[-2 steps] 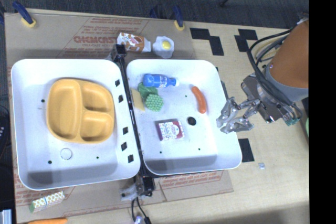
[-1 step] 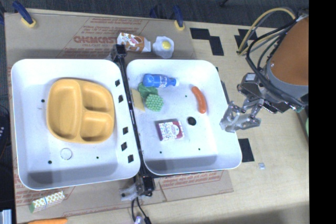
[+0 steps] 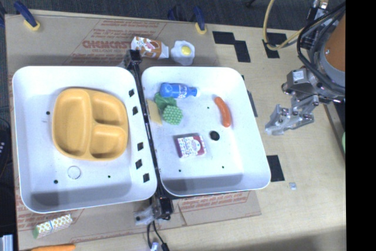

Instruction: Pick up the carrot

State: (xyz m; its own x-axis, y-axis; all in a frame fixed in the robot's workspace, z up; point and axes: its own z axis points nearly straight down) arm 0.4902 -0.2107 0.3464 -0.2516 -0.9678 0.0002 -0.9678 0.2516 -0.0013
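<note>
Nearest the camera, a small patterned packet (image 3: 54,224) lay on the cardboard just below the left bin (image 3: 23,144). In that bin sat a yellow divided tray (image 3: 90,123), upright, filling most of the floor. The right bin (image 3: 249,150) held, front to back: a dark red packet (image 3: 190,146) near the middle, a small black disc (image 3: 214,136) just beside it to the right, then the carrot (image 3: 222,111), orange, lying lengthwise toward the bin's right wall & apart from the other items. A green knobbly item (image 3: 171,113) touched a yellow piece (image 3: 157,109) on the left side, w/ a blue bottle (image 3: 177,90) on its side just behind them. Beyond the bins, a brown-white carton (image 3: 147,47) & a white-yellow item (image 3: 183,52) sat on the bench. Gripper (image 3: 286,119) hung outside the right bin, over bare bench, well apart from the carrot, holding nothing; couldn't tell if the claw was open or closed.
</note>
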